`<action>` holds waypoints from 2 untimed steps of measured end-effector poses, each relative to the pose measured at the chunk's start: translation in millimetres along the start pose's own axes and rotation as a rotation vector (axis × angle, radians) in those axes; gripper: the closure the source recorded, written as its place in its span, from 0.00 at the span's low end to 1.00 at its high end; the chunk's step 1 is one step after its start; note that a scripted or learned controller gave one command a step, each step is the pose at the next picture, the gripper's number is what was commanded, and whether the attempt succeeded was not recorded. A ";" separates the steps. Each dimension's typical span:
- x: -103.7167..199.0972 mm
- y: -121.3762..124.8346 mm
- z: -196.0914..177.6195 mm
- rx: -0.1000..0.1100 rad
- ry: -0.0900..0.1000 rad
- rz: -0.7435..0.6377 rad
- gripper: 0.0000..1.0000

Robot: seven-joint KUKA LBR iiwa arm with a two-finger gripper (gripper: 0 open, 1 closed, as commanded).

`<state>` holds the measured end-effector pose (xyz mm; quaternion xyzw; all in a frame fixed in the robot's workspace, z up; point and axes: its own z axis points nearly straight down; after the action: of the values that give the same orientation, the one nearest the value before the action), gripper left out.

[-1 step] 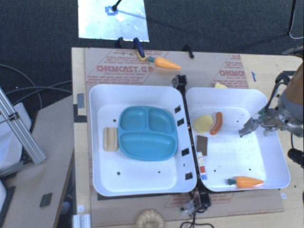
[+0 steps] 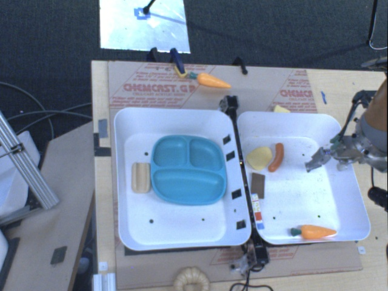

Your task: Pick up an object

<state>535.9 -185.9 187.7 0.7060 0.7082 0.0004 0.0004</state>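
Note:
My gripper [image 2: 327, 164] hangs over the right part of the right bin [image 2: 351, 205], its two fingers apart with only bin floor between them. To its left lie a red sausage [image 2: 276, 157] and a yellow round piece [image 2: 259, 157], side by side. A brown block [image 2: 257, 185] lies below those, near the bin's left wall. An orange carrot [image 2: 312, 231] rests at the front edge of the right bin. The left bin [image 2: 130, 223] holds a blue divided plate [image 2: 187, 168] and a tan slice [image 2: 140, 177] to the plate's left.
A second carrot [image 2: 209, 80] lies on the cardboard behind the left bin. A yellow piece [image 2: 280, 108] peeks over the right bin's back rim. A pale ring [image 2: 192, 279] sits at the bench's front. Black clips line the divider between the bins [image 2: 237, 174].

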 end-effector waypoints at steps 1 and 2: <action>3.9 -4.6 61.5 0.004 0.001 0.002 0.00; 4.3 -4.3 105.3 0.002 0.001 0.002 0.00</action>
<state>531.7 -181.6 82.5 0.7066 0.7076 -0.0002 -0.0007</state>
